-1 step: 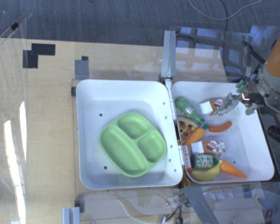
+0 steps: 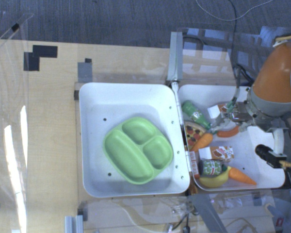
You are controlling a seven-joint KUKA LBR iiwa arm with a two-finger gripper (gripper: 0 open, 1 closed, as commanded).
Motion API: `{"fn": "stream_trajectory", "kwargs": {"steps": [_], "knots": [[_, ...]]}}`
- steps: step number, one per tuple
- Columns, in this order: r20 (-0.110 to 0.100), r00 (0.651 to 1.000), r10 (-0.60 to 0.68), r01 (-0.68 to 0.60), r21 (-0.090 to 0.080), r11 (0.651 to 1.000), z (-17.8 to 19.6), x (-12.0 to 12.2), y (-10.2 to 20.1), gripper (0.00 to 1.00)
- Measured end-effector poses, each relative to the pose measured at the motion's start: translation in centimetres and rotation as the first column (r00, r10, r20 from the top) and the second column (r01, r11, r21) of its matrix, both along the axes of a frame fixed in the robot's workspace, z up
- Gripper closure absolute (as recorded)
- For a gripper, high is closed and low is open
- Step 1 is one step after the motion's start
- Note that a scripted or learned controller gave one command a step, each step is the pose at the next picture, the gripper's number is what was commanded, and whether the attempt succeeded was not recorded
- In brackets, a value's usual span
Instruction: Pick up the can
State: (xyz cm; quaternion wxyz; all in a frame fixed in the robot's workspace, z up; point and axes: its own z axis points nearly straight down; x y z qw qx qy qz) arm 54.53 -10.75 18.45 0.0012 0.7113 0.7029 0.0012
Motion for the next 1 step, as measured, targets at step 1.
{"fn": "stream_trajectory", "kwargs": {"steps": [1], "knots": [[0.022, 0.978, -0.207, 0.207, 0.0, 0.978, -9.26, -5.1, -0.41, 0.0]]}}
